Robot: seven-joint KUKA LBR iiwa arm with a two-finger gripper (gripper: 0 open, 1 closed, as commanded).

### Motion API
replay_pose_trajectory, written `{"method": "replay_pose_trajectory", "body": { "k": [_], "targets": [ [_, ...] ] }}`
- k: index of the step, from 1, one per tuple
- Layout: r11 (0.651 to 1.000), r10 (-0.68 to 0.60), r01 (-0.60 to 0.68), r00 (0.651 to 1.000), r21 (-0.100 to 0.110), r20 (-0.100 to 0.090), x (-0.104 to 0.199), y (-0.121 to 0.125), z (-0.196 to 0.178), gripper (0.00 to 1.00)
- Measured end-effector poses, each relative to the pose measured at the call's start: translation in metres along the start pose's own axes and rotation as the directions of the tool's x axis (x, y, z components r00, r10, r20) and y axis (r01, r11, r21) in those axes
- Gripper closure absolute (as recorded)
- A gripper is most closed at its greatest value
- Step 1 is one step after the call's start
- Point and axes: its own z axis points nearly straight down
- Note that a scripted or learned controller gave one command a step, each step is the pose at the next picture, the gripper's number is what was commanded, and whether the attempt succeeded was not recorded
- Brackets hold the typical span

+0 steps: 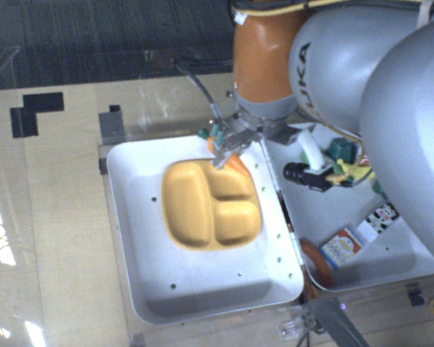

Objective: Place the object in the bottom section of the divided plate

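A yellow divided plate lies in the left white bin, with one long section on its left and two smaller ones on its right. My gripper hangs over the plate's top right corner. Its fingers are shut on an orange carrot-like toy with a green end. The toy's orange tip hangs over the plate's upper right section, near the rim. The arm hides part of the toy.
The right bin holds a white and green bottle, a green toy, a small printed box, a black-and-white pack and a brown round thing. The arm covers much of that bin.
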Motion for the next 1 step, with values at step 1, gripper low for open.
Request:
{"method": "replay_pose_trajectory", "body": {
  "k": [1],
  "targets": [
    [1.0,-0.029,0.029,1.0,-0.011,0.001,-0.0043,0.026,0.0685,1.0]
  ]
}}
